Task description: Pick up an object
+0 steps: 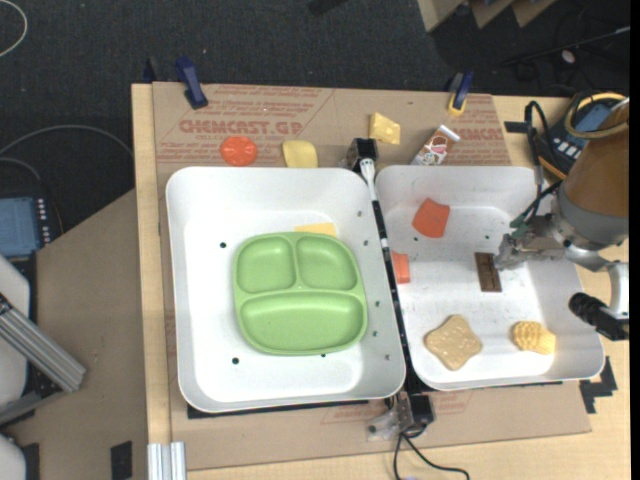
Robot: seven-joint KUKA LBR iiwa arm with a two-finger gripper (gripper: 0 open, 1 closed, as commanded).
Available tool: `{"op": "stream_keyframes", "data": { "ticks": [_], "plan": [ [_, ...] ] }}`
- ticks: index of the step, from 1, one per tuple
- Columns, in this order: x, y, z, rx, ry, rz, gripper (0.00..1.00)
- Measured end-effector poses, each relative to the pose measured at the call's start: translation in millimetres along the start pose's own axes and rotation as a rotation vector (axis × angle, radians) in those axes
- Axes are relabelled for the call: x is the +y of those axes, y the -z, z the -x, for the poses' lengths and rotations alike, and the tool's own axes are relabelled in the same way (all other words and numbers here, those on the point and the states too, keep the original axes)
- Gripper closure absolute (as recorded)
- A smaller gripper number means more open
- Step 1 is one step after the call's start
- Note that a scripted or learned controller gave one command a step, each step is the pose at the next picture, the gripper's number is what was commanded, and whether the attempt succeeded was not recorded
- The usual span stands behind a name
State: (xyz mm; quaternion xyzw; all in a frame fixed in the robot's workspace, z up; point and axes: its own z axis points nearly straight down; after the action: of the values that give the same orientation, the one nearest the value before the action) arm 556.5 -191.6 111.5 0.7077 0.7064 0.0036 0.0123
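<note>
The gripper (512, 250) hangs low at the right of the frame, over the right bin (470, 183); I cannot tell its state. Just left of it lies a small brown block (487, 272), apparently not gripped. Further out sit an orange block (431, 218), a tan cracker (453, 341) and a yellow piece (534, 337). Judging by this, the pick is not yet done and nothing is lifted
</note>
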Motion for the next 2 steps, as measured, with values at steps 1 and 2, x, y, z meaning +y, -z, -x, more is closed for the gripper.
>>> {"op": "stream_keyframes", "data": {
  "ticks": [1, 2],
  "plan": [
    [0, -1, 0, 0.000, 0.000, -0.001, 0.00],
    [3, -28, -38, 0.016, 0.005, -0.027, 0.00]
  ]
}}
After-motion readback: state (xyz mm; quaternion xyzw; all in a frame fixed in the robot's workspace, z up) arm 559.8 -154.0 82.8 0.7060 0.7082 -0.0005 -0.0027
